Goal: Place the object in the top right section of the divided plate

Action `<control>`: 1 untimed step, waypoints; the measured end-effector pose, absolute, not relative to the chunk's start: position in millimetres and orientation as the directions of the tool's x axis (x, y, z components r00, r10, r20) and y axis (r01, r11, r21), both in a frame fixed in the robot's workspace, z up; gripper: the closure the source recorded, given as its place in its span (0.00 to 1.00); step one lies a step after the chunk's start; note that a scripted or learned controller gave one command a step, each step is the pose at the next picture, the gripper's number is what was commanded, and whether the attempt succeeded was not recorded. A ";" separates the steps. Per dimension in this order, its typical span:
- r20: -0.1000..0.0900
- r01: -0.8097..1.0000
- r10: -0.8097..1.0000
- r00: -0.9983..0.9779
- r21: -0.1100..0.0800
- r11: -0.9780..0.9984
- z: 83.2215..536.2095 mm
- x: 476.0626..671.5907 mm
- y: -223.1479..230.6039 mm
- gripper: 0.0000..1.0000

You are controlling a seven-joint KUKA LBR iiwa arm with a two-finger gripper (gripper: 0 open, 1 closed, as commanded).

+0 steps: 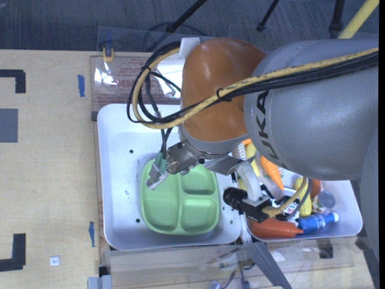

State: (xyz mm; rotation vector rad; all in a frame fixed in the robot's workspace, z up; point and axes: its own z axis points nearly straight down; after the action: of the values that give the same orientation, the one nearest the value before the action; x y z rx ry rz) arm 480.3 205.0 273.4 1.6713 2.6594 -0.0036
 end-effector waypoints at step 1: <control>-0.004 0.899 0.899 -0.437 -0.004 0.437 280.7 481.4 207.3 1.00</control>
State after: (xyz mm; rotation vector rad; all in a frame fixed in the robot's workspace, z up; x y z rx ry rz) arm 481.4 207.3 280.7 1.6659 2.6622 -0.0085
